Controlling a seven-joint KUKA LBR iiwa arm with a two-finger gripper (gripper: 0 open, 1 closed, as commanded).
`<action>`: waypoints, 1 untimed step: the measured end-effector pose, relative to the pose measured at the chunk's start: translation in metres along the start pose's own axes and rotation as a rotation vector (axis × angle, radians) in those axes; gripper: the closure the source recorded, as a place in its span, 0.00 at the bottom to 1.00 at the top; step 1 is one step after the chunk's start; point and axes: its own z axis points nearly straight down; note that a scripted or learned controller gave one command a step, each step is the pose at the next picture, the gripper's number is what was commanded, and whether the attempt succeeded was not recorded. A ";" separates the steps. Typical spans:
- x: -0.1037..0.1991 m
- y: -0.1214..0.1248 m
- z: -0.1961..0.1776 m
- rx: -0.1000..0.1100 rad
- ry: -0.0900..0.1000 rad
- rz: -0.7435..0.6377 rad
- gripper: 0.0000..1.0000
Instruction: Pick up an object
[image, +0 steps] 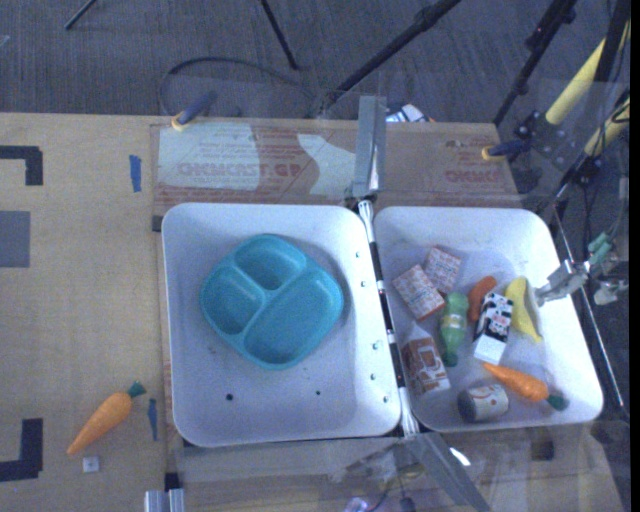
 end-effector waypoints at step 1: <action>0.031 0.041 0.087 0.001 0.001 0.056 0.00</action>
